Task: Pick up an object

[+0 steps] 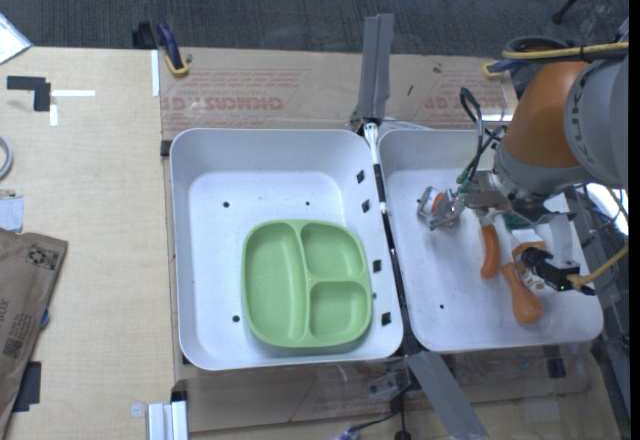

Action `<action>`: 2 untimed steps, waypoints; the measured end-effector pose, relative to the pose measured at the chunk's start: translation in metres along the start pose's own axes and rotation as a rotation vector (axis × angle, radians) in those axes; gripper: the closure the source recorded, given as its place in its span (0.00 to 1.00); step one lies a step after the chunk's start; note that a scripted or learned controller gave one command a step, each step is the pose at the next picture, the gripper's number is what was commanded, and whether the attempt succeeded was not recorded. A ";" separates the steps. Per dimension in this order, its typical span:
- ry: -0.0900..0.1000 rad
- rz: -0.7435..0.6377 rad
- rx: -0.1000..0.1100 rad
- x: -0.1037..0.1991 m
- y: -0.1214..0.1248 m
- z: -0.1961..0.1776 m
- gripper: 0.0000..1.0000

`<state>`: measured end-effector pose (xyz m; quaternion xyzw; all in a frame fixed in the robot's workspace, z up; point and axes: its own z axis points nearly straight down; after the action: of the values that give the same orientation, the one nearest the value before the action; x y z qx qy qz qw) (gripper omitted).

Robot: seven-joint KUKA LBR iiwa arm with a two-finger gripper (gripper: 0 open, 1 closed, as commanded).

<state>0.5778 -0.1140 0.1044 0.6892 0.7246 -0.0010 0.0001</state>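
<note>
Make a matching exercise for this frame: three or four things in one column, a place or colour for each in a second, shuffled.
Things:
1. green divided plate
2. orange sausage-shaped toy
3. gripper
4. brown cardboard

Places:
A. bench, far left edge
B. left bin
C. upper part of the right bin
D. right bin, beside the arm

Pairs: 1-B, 2-D, 3-C, 4-A

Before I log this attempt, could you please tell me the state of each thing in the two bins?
Green divided plate: lying flat in the left bin.
Gripper: low over the right bin.
Orange objects: lying in the right bin beside the arm, not held.
</note>
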 end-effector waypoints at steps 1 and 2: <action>0.000 -0.278 -0.001 0.028 0.017 -0.087 0.00; 0.000 -0.220 -0.001 -0.008 0.004 0.013 0.00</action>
<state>0.5818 -0.1218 0.0918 0.6054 0.7959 -0.0003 0.0005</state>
